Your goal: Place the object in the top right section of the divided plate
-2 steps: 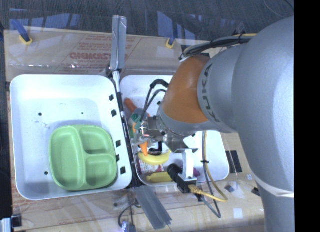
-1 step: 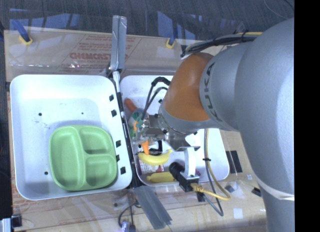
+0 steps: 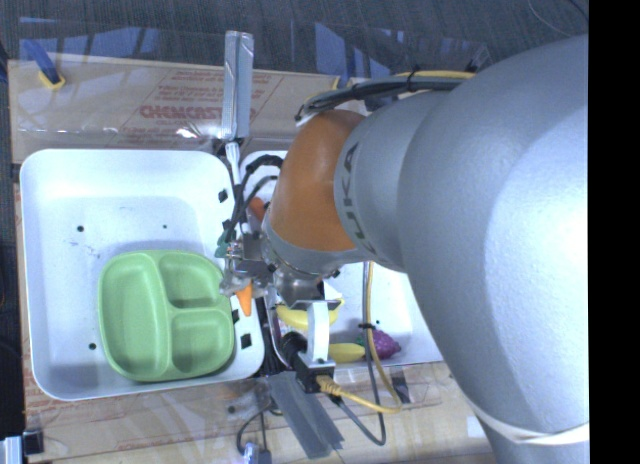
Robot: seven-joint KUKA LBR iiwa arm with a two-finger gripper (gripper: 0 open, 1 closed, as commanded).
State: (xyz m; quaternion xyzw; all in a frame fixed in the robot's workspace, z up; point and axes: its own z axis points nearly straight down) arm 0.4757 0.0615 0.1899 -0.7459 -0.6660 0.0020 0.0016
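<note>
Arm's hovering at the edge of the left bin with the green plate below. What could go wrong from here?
1. The small orange object sits at the gripper over the plate's rim, not over a section; a release here may miss.
2. The arm hides the right bin, so the yellow items there cannot be checked.
3. The green divided plate could be nudged.

The worktop [image 3: 120, 102] is covered with a clear sheet over brown card printed in red. Two shallow white bins sit on it side by side: the left bin [image 3: 50, 212] in full sight, the right bin [image 3: 415, 337] mostly hidden behind the arm.
</note>
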